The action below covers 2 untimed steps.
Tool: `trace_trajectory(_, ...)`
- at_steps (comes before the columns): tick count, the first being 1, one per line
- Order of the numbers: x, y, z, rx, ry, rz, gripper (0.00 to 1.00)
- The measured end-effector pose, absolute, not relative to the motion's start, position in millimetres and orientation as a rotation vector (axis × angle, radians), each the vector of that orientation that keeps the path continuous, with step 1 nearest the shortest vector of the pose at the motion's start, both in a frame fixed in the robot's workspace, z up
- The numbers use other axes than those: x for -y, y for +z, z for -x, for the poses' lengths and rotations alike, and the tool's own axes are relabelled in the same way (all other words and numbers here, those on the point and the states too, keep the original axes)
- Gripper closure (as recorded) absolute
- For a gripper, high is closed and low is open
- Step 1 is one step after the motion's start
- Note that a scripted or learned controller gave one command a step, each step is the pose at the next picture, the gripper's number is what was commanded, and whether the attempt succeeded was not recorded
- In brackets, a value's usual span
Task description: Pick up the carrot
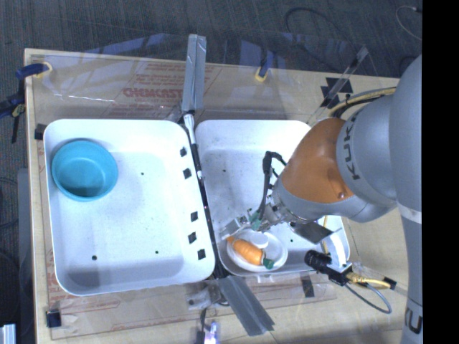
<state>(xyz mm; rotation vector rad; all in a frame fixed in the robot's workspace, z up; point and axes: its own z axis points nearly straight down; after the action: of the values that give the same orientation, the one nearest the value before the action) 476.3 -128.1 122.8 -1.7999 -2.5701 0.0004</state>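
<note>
You cannot tell how the fingers of your grey two-finger gripper [258, 221] stand. It hangs just above the orange tapered carrot [247, 251], which lies on a small round white plate [278, 256] in the right white bin [237, 145].

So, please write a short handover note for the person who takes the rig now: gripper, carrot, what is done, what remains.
Gripper: low in the right bin, near its front edge, just above the carrot; whether it grips anything cannot be seen.
Carrot: lies on a small white plate at the front of the right bin, not lifted.
Blue bowl: back left corner of the left bin.
Done: the approach.
Left: grasp the carrot and lift it.
</note>
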Motion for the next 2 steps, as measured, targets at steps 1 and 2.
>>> trace_trajectory(1,154,127,-476.9,2.521,0.001,1.874,0.00)
trace_trajectory(2,105,148,-477.0,2.732,0.007,1.564,0.00)
